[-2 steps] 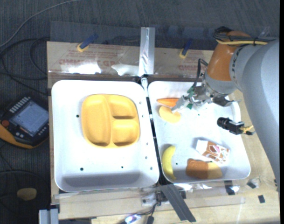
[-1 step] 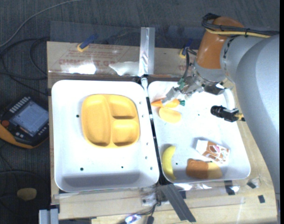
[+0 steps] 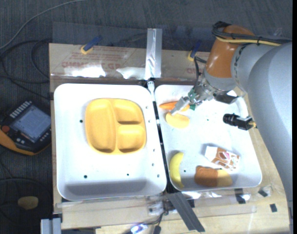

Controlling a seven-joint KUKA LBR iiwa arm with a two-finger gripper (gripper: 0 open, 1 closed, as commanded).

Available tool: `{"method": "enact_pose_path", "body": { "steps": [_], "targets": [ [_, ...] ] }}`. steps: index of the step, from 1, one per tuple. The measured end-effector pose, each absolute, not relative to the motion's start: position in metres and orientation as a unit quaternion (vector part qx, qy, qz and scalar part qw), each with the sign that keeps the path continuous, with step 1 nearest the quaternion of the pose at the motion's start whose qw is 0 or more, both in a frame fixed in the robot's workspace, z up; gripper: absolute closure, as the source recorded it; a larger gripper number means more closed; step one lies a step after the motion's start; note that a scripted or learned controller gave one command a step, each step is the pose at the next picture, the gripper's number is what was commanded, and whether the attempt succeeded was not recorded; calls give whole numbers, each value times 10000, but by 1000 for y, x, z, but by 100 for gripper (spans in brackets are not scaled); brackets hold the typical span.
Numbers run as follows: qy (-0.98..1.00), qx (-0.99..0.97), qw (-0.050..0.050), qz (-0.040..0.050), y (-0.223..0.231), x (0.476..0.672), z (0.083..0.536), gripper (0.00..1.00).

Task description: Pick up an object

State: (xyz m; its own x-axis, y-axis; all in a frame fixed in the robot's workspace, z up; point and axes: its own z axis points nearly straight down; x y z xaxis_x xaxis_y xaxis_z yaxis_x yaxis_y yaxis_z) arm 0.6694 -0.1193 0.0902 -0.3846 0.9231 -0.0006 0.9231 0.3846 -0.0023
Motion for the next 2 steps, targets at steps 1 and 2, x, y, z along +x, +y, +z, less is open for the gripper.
{"method": "enact_pose_path", "body": {
  "steps": [1,2],
  "targets": [
    [-8329,-5535,-32,37,-122,670,100,100],
    [-8285,-5601,14,13,-114,668,150,100]
  ]
}}
